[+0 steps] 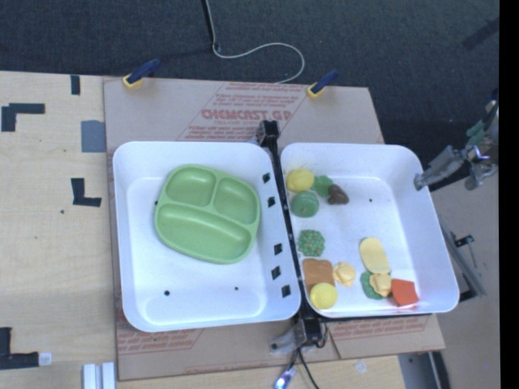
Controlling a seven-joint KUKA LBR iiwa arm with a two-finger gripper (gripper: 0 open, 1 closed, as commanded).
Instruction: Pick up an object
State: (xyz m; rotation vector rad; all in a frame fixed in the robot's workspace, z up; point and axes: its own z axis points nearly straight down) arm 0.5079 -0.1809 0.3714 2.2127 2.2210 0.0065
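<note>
The right bin holds several toy food pieces: a yellow ball, a green round piece, a small brown piece, a green broccoli-like piece, an orange-brown block, a yellow ball, a pale yellow oval and a red-orange block. My gripper hangs at the right bin's upper right rim, apart from all the pieces, with nothing seen in it. The left bin holds a green divided plate.
Both bins rest on a cardboard sheet clamped at the back by two yellow-blue clips. A black divider strip runs between the bins. A white cable loops on the dark floor behind.
</note>
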